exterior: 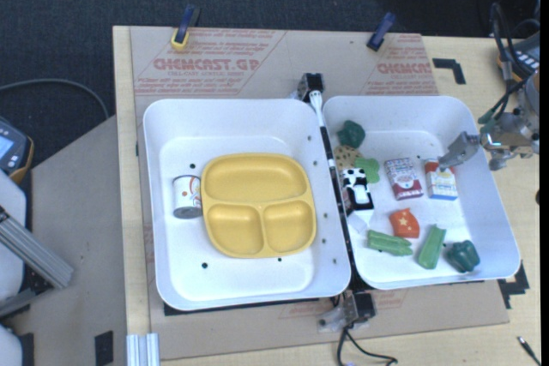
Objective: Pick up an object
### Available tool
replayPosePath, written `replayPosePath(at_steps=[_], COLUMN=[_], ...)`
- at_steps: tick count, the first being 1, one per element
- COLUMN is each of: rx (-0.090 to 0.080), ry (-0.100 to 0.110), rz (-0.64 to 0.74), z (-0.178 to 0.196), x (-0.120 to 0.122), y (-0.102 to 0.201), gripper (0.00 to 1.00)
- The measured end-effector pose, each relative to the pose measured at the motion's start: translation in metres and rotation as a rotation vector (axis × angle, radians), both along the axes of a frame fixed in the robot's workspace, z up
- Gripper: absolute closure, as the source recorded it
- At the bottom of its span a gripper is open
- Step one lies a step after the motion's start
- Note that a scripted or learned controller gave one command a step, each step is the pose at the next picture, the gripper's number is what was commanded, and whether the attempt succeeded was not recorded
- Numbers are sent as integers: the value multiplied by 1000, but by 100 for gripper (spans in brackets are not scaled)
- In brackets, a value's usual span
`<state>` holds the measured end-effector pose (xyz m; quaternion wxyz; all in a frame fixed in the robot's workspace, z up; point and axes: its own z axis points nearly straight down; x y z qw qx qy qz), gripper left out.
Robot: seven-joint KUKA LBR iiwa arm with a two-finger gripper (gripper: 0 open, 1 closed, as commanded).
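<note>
Reaching in from the right, the gripper [452,153] hung just above a small white carton [443,183] in the right bin [502,219], evidently lining up a pick, though its grip state I couldn't tell.

robotics lab bench: plywood board [257,56] held by spring clamps [183,28] at its far edge, two white bins [163,133] side by side, loose cables [51,86] on dark carpet at left.

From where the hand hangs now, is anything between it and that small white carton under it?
Nothing visible. The hand sits at the right bin's far right side, just above the small white carton; the red packet lies to the carton's left, apart.
</note>
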<state>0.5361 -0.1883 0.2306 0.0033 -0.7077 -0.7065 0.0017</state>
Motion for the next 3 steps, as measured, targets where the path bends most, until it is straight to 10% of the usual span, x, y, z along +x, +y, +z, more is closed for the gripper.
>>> replayPosePath(at_steps=[3], rx=[1], ry=[-1], rz=[2], z=[-149], x=[-9], y=[-2], gripper=[0])
